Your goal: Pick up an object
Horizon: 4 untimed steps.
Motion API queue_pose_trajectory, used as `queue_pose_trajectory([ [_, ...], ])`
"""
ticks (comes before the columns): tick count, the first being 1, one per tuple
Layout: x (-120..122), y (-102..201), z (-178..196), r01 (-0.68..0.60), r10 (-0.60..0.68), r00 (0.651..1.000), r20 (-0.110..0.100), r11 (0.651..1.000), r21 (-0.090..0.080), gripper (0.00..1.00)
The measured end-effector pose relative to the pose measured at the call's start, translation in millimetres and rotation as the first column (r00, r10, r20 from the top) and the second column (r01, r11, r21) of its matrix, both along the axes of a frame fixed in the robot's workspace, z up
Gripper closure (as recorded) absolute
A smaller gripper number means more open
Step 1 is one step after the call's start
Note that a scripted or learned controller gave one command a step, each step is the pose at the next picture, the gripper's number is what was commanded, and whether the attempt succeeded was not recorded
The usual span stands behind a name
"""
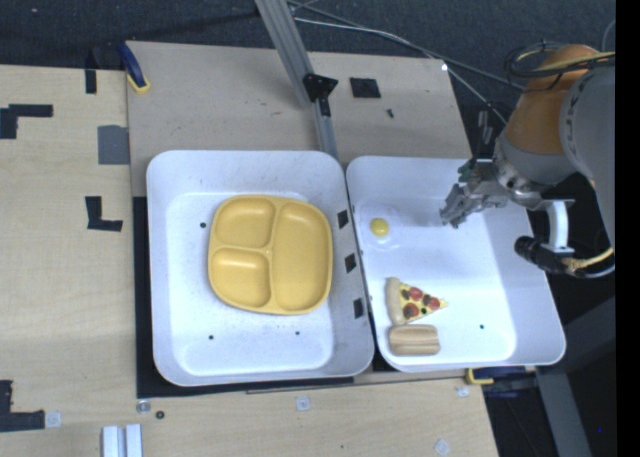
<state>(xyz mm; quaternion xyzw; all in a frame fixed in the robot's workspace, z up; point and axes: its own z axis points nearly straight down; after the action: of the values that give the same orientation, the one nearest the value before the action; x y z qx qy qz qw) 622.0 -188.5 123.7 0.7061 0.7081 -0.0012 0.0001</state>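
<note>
Three small things lie in the right bin [520, 330]: a round yellow piece [379, 228] near its left wall, and toward the front a pizza slice [413, 300] with a bread roll [413, 341] just beside it. We cannot tell how our tool [462, 207] stands; it hangs over the bin's back part, well apart from all three. We judge them light, stiff toy food, probably smooth plastic and apt to slip. The roll looks easiest, taken across its short width; the flat slice offers only thin edges.
</note>
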Motion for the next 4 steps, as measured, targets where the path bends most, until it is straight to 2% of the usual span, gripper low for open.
queue_pose_trajectory([
  [2, 2, 6, 90, 0.001, -0.001, 1.0, 0.005, 1.0, 0.001, 1.0],
  [3, -1, 57, 81, -0.002, 0.002, 1.0, 0.0, 1.0, 0.003, 1.0],
  [4, -6, 122, 84, -0.004, 0.004, 1.0, -0.001, 1.0, 0.003, 1.0],
])
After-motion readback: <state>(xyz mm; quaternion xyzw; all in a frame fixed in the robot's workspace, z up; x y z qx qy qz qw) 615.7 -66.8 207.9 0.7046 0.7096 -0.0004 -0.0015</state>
